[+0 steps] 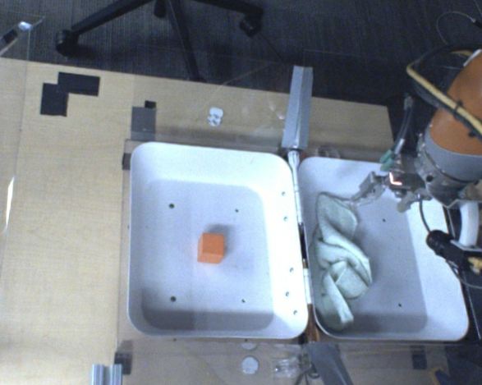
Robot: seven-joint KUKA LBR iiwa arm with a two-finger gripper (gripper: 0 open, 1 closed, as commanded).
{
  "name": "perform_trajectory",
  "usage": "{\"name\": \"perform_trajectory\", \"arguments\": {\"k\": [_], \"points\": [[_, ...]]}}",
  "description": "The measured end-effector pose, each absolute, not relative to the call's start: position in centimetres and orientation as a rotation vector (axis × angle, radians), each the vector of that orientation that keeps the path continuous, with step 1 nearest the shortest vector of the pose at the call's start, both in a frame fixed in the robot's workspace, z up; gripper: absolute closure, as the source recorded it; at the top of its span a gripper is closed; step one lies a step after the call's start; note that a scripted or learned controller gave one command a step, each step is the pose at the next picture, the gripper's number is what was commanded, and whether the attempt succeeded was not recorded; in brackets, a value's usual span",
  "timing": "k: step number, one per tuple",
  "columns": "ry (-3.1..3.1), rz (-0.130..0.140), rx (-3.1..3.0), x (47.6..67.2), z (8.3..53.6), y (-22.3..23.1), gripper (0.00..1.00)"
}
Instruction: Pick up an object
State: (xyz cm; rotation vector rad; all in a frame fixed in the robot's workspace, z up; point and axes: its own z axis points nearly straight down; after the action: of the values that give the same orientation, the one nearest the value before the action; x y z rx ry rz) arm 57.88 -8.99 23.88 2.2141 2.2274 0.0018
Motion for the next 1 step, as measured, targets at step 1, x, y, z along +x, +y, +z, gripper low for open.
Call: {"name": "perform_trajectory", "arguments": {"k": [1], "points": [[2.278,0.008,2.155,61.39,9.66,-10.32,0.0]]}}
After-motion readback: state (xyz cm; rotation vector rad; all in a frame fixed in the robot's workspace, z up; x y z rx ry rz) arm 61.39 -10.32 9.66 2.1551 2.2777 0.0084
